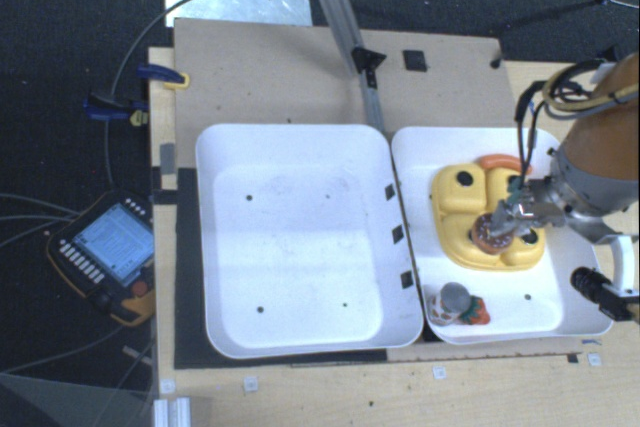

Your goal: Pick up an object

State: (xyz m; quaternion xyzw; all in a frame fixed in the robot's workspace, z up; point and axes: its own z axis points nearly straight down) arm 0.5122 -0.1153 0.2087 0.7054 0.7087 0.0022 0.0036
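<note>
The claw (pixel 505 223) is down inside the right bin (pixel 575 315), directly over the yellow toy (pixel 480 215) that lies near that bin's middle. Its tip sits at the toy's lower-right part, close against the surface, but the wrist and cabling crowd the spot, and I cannot tell how the claw is set or whether it has hold of anything. The toy looks to be resting on the bin floor, not lifted.

My reading is that the step in hand is the reach or the first closing on the toy, with the lift not yet done. The next move calls for a firm grip on a narrow part of the toy, since its broad rounded body may be too wide to span, then a straight rise clear of the bin wall.

Outward from the claw, an orange piece (pixel 497 160) peeks from behind the toy toward the bin's far edge. A small grey and orange object (pixel 458 303) lies in the bin's near-left corner. The left bin (pixel 215 215) stands beside it on the desk (pixel 300 75).
</note>
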